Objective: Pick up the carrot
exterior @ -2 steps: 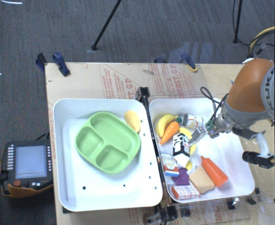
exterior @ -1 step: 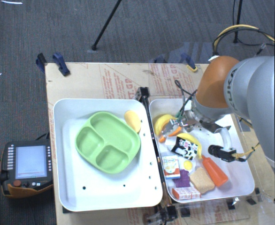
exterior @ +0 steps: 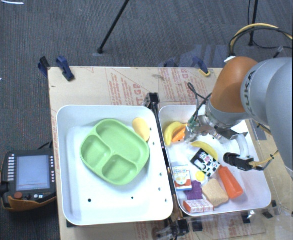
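Lying smooth and tapered in the right bin (exterior: 260, 198), the carrot (exterior: 230, 182); gripper (exterior: 192, 132) state unclear.

1. The carrot (exterior: 230, 182) is lying in the right bin (exterior: 260, 196), toward its near right corner, orange and slanted.
2. A tan sponge (exterior: 215, 193) is sitting just left of the carrot, touching it or nearly so.
3. A black-and-white card (exterior: 205, 161) is lying up and left of the carrot, with a banana (exterior: 205, 147) just beyond it.
4. The gripper (exterior: 193, 132) is hanging well up and left of the carrot, over the yellow and orange fruit (exterior: 174, 132).
5. A green divided plate (exterior: 115, 151) is resting in the left bin (exterior: 69, 184), far left of the carrot.
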Robot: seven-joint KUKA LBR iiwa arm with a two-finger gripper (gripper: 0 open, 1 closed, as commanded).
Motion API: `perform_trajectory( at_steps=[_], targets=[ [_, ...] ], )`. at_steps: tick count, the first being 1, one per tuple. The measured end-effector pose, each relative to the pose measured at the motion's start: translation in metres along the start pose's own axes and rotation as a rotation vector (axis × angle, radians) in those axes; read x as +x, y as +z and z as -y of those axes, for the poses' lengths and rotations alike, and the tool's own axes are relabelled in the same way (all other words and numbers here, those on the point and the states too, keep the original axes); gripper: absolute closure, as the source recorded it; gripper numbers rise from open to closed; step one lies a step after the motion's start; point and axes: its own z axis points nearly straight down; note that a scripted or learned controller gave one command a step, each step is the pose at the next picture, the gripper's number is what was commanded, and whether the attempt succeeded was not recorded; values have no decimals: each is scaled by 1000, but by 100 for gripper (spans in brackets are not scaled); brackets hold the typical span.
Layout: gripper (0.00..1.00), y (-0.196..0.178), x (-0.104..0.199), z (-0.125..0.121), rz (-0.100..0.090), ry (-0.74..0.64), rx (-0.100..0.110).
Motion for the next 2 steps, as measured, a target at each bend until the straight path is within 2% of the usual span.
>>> perform_trajectory(
  at_steps=[1,2],
  targets=[
    [0,1,0,1,0,1,1],
    [0,19,-6,-10,5,240,18]
  ],
)
